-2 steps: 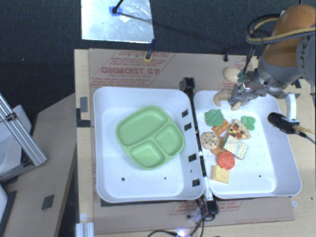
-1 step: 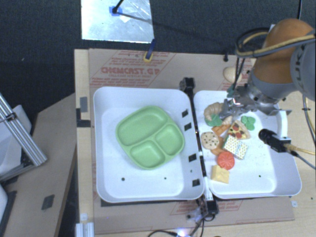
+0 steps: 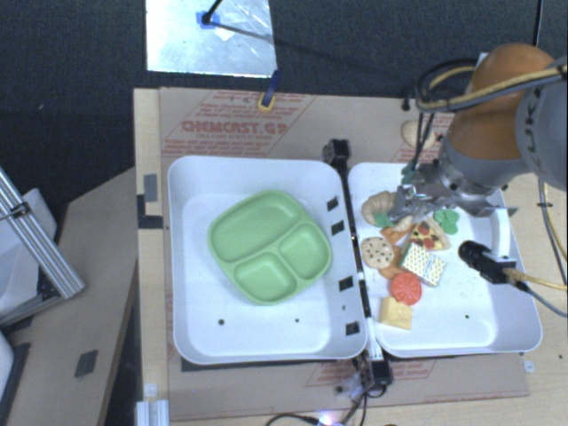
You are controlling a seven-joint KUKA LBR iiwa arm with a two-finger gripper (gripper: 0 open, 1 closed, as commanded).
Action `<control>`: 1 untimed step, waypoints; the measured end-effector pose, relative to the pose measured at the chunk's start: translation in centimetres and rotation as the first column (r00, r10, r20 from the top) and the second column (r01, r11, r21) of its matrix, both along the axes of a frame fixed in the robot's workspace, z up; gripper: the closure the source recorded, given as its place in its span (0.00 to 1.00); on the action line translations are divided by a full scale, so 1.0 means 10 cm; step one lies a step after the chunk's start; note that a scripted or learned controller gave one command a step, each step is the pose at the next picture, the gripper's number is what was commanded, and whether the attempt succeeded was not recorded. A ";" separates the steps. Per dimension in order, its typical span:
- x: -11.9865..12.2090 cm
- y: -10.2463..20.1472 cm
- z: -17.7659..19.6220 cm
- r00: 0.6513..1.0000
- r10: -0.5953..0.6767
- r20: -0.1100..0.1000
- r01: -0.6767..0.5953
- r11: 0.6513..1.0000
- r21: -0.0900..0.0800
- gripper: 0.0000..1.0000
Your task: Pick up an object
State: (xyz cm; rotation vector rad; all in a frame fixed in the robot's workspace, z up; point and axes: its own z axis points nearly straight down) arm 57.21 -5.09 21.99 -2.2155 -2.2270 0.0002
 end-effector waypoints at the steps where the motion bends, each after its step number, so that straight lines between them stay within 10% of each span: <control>1: -0.16 -0.08 0.04 1.000 -0.004 0.000 0.004 1.000 0.000 1.00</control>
